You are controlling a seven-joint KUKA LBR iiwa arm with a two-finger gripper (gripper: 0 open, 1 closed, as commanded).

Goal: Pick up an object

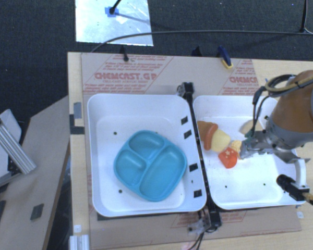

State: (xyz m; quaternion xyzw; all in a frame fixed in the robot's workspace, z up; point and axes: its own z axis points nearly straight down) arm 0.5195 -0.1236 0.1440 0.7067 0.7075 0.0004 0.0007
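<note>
Blue plate [150, 165] left bin [107, 108], end effector [243, 149] beside toys [219, 142]

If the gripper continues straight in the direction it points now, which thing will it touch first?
The gripper points toward the left of the camera view, low in the right bin. The red toy piece lies right at its tip, so it probably comes first, with the orange-and-yellow toy just beyond. Height above them is unclear.

Arm [297, 113] reaching in from right, hand [246, 149] lowered
</note>
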